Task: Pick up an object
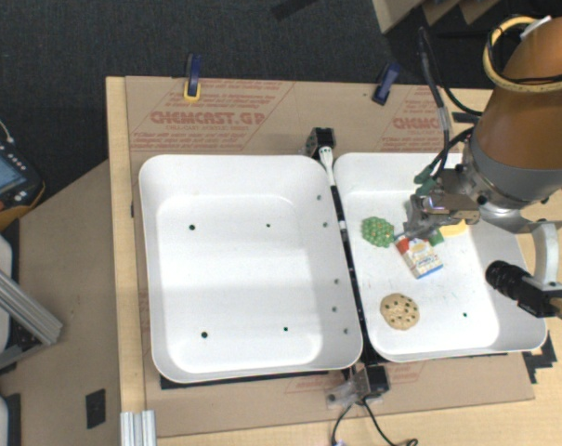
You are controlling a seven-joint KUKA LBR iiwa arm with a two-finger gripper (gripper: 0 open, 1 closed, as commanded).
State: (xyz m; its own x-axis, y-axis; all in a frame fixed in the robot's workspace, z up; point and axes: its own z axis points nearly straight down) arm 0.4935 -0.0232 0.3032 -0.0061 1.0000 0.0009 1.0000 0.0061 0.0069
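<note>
**Arm positioned over the right bin: three objects present**

The gripper (pixel 427 214) is hanging low over the right bin (pixel 466 328), directly above a small rectangular box (pixel 420 256). The box is lying flat on the bin floor, tilted diagonally, and is showing a white face with a red patch at its upper end and a blue one at its lower end. Its upper end is sitting right under the gripper. Whether the jaws are wide, narrow or closed on anything cannot be told, since the wrist is covering them from above.

A yellow flat piece (pixel 454 229) is showing just beside the gripper on its right, partly hidden by the arm.

The right bin is also holding two further items. A green, bumpy, rounded object (pixel 377 231) is lying left of the box, near the divider between the bins. A round tan cookie with dark chips (pixel 399 311) is lying below the box, apart from it.

The left bin (pixel 169 277) is a shallow white tray with rounded corners and a smooth, glossy moulded surface, marked by small dark dots on its floor. The right bin is matching it in shape and finish.

Both bins are resting side by side on a brown cardboard-covered surface (pixel 243 110) printed with red lettering, with two blue clamps (pixel 193 77) gripping its far edge.
</note>
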